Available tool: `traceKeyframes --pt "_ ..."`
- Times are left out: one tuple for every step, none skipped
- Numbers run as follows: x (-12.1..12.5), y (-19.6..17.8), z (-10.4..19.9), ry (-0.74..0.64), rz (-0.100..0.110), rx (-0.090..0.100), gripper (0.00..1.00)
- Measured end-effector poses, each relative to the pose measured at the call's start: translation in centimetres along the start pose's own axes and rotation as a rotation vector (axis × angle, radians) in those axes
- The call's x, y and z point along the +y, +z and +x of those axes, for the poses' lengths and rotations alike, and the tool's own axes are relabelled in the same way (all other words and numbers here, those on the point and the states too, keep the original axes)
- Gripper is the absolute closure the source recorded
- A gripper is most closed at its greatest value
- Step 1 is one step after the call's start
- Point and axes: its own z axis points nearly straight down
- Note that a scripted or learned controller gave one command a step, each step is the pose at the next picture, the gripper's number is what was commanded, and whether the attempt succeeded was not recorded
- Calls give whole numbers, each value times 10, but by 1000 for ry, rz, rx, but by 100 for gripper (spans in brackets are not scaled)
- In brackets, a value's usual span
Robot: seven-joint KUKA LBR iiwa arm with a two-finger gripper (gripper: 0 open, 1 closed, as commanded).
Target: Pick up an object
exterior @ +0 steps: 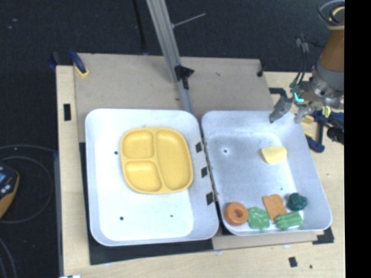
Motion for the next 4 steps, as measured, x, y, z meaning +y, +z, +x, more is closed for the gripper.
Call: traceKeyframes --pt "1 -3 0 -1 -5 -1 0" --pt "-4 43 5 -1 -2 -1 0" --pt "3 88 5 -3 -1 -1 0" --pt "4 119 4 -5 -2 -2 0"
